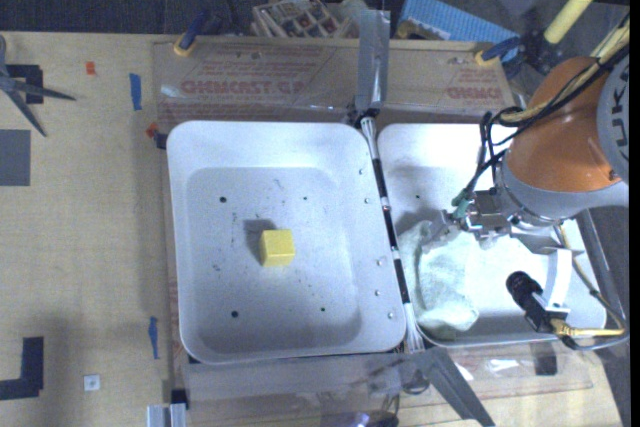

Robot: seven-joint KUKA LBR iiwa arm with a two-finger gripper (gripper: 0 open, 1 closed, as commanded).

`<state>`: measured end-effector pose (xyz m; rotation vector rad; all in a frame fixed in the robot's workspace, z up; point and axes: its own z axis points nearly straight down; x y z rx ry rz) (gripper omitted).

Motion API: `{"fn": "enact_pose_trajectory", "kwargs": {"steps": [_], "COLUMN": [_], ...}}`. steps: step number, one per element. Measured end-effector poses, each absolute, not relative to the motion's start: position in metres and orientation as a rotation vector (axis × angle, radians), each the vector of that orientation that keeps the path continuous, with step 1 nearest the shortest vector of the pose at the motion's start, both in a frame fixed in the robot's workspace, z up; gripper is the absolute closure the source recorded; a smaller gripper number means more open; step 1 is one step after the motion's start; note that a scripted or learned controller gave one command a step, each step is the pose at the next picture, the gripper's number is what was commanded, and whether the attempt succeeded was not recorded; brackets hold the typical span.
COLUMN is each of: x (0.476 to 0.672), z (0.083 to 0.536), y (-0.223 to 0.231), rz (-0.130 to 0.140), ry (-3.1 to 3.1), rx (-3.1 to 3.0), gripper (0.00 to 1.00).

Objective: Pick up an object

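Observation:
A small yellow block (pixel 277 246) lies near the middle of the left bin (pixel 200 165), casting a short shadow to its upper left. In the right bin (pixel 420 155) a pale, whitish-green soft cloth-like object (pixel 443 281) lies crumpled against the left wall and front corner. The arm, with its orange band (pixel 560 140), reaches in from the right over the right bin. My gripper (pixel 462 218) hangs low just above the upper edge of the pale object, tilted toward the left. Nothing can be made out between its tips.
A raised divider (pixel 385 225) separates the two bins. A black cylindrical part (pixel 527 296) and cables hang off the arm over the right bin's front right. Cardboard (pixel 260 80) lies behind the bins; wooden bench top spreads to the left.

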<state>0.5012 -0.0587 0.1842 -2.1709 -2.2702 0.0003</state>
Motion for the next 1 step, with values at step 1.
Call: {"fn": "enact_pose_trajectory", "kwargs": {"steps": [1], "x": [0.5013], "z": [0.1842], "y": [-0.0589], "rz": [0.000], "ry": [-2.271], "rx": [-2.172], "gripper": [0.00]}}
